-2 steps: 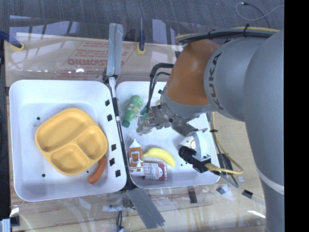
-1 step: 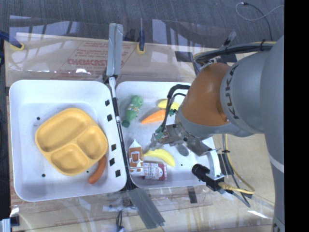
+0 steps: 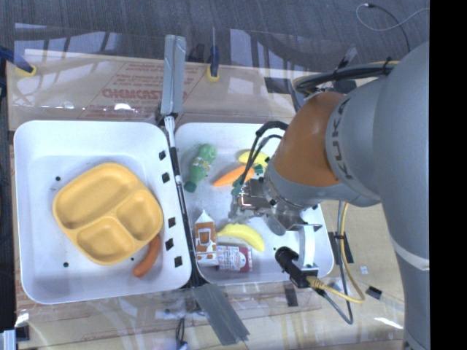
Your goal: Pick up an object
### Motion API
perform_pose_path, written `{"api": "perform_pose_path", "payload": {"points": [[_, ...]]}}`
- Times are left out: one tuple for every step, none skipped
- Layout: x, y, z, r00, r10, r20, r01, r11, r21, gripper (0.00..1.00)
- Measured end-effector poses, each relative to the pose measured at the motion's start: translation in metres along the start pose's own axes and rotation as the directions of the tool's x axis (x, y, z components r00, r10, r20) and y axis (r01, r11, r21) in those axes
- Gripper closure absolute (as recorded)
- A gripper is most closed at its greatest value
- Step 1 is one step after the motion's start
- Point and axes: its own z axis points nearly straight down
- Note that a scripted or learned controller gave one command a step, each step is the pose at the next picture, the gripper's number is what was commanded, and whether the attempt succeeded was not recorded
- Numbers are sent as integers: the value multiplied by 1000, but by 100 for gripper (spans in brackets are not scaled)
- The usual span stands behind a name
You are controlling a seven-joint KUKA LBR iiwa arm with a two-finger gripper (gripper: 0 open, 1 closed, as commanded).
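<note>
The gripper [image 3: 243, 197] stood low in the right bin [image 3: 321, 265], above the banana [image 3: 243, 235] and beside the carrot [image 3: 232, 175]; whether the fingers were open or closed could not be determined. No object appeared lifted: the green bottle [image 3: 201, 163], carton [image 3: 205, 236] and packet [image 3: 232, 258] lay in the bin, so the pick evidently remained to be done.

Yellow tray [image 3: 107, 211], green bottle [image 3: 201, 162], orange carrot [image 3: 232, 175], yellow banana [image 3: 243, 235]
</note>
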Motion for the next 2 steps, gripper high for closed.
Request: {"api": "perform_pose_path", "payload": {"points": [[-32, -1, 52, 939, -344, -3, 344, 939, 2, 0], [-20, 84, -5, 786, -618, 1, 618, 786, -2, 0]]}}
